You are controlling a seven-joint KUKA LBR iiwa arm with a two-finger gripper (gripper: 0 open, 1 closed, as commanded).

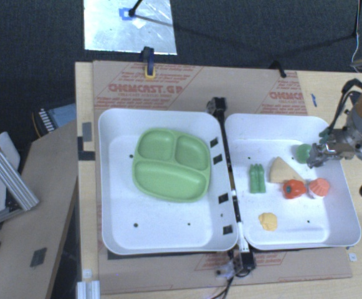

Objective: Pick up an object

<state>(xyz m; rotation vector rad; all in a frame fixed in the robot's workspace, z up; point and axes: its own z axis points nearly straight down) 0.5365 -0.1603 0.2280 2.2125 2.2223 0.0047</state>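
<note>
Robotics lab; cardboard-topped bench point(187, 83); aluminium framing point(6, 173); cables point(305, 45).

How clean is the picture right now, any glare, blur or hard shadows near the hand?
Camera view: light is even and soft, shadows faint; the foil sheet above the bench glares bright; the hand looks slightly soft over the right bin, next to a green toy; the green tray is sharp.
</note>
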